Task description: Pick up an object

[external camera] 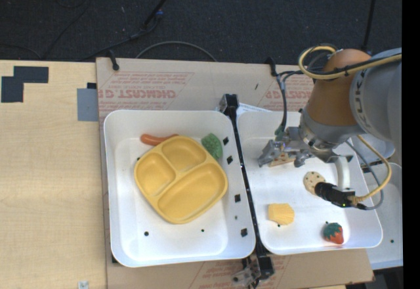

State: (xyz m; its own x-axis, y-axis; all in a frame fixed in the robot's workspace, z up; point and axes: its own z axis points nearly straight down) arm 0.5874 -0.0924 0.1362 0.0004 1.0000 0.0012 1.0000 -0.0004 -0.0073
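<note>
So the grey arm with the orange band (338,94) is down in the right white plastic bin (367,235), with its tool (283,155) low over the bin floor, up toward the far side from the yellow wedge of toy cheese (281,213). Can't tell if the tool is clenched or released from here. The cheese is a small, pale yellow chunk lying flat near the bin's front. Right of it sits a red toy strawberry with a green top (334,232), and a tan spotted cookie (313,180) lies above-right of the cheese.
</note>
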